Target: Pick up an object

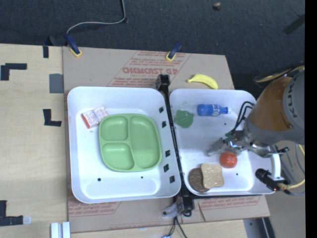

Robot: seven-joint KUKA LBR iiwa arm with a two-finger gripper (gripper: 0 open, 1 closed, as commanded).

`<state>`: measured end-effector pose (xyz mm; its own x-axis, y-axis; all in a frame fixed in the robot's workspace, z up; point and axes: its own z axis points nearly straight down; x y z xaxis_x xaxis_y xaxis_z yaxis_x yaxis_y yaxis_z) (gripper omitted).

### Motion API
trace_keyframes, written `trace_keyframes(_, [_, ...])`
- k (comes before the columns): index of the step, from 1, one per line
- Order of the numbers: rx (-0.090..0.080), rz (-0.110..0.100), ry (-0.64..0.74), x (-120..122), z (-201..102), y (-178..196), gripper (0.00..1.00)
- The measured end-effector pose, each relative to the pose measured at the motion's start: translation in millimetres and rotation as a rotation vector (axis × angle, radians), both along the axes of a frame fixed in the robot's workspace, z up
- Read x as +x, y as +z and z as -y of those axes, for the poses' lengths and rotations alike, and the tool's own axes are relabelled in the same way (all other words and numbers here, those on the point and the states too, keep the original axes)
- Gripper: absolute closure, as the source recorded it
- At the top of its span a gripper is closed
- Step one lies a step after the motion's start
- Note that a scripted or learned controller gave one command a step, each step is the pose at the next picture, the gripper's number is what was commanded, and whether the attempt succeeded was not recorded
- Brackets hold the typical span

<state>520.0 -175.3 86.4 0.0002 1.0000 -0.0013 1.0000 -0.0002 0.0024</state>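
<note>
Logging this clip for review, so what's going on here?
A grey robot arm reaches into the right bin from the right, its hand low beside a red tomato. Nothing visibly sits in the hand. Also in that bin are a blue bottle, a green piece and a sandwich. The left bin holds a green divided plate and a small packet.

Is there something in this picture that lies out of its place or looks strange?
Yes. A banana lies on the cardboard outside the right bin, just past its far rim, while the blue bottle, tomato and sandwich lie inside it.
</note>
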Motion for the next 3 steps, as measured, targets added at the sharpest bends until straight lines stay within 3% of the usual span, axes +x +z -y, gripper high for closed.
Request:
trace_keyframes(1, [-0.001,0.003,0.0,-35,-31,0,0.0])
trace_keyframes(2, [-0.002,0.004,-0.001,-34,-31,10,1.0])
trace_keyframes(3, [0.002,-0.003,0.002,8,-103,98,1.0])
